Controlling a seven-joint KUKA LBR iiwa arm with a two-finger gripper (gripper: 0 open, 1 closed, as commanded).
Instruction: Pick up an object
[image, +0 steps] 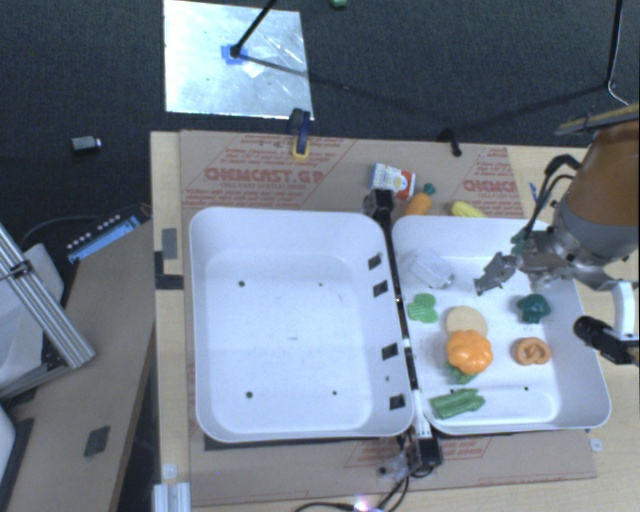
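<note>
The right bin (580, 400) holds several toy foods: an orange pepper (469, 351), a beige round piece (465, 320), a light green leafy piece (423, 308), a green pod (457, 403), a brown ring (531, 351), a dark green piece (533, 307) and a pale clear piece (432, 270). My gripper (494, 275) hangs over the upper middle of this bin, up and to the right of the beige piece and left of the dark green piece. Its grey fingers point down-left and look spread apart with nothing between them.
The left bin (215, 250) lies beside it, joined by a black-clipped divider (398, 320). Behind the bins on the cardboard sit a small carton (391, 179), an orange toy (418, 204) and a yellow toy (466, 210). The arm (605, 200) fills the right side.
</note>
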